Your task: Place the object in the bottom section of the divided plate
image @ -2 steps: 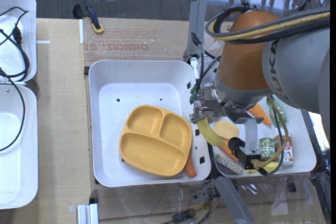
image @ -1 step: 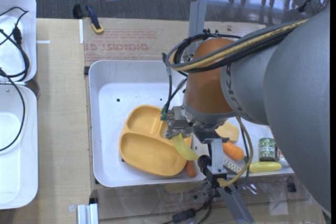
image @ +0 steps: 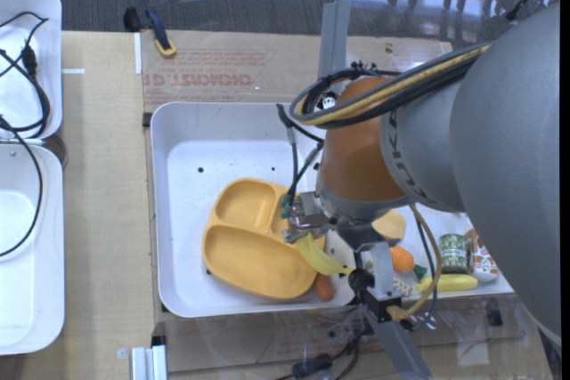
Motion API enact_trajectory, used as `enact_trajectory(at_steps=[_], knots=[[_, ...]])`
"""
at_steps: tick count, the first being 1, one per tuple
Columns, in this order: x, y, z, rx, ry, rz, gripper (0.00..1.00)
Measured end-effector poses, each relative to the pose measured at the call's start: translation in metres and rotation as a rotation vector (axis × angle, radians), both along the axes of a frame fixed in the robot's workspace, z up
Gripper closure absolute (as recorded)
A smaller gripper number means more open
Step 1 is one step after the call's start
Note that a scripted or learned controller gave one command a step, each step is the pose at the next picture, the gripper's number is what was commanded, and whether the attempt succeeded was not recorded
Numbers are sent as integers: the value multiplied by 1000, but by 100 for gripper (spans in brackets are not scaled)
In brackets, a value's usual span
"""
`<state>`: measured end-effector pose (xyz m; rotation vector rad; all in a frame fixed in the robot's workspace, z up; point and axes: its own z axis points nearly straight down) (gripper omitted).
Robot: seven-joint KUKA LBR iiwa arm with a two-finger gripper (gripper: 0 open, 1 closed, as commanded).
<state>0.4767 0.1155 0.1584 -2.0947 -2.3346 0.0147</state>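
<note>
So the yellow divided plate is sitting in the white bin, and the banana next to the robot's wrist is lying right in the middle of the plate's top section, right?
Not quite. The camera view shows the yellow divided plate in the white bin, but the banana is not in the middle of its top section: it lies at the plate's lower right edge, under the gripper.

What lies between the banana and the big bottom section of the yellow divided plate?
In the camera view, nothing: the banana already overlaps the right rim of the divided plate, beside its large bottom section, just under the gripper.
</note>
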Motion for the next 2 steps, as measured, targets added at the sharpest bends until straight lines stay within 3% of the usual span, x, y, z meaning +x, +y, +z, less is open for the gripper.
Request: enact_trajectory(at_steps=[1,2], knots=[[30,42,65,-1,-3,16,100],[19,47,31,-3,-1,-178,100]])
